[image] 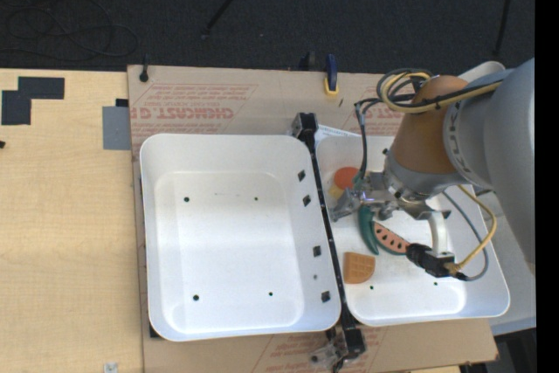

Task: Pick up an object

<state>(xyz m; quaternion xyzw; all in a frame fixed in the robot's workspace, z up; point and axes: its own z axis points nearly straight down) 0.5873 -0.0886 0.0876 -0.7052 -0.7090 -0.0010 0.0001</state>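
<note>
My gripper [356,202] hangs low over the left part of the right bin [428,303], close to the divider between the bins. An orange-red ball [346,177] lies just behind it, partly covered by the gripper body. A green and red watermelon-slice toy [385,238] lies just in front of and to the right of the gripper, its upper end right under the gripper. A tan, bread-like piece [358,268] rests nearer the front of the bin, apart from the gripper. I see nothing clearly held.
The left bin [150,188] stands beside the right one, with a black clip rail [316,214] between them. The grey and orange arm [437,140] covers the back right of the right bin. A blue clamp [331,74] sits on the board's far edge.
</note>
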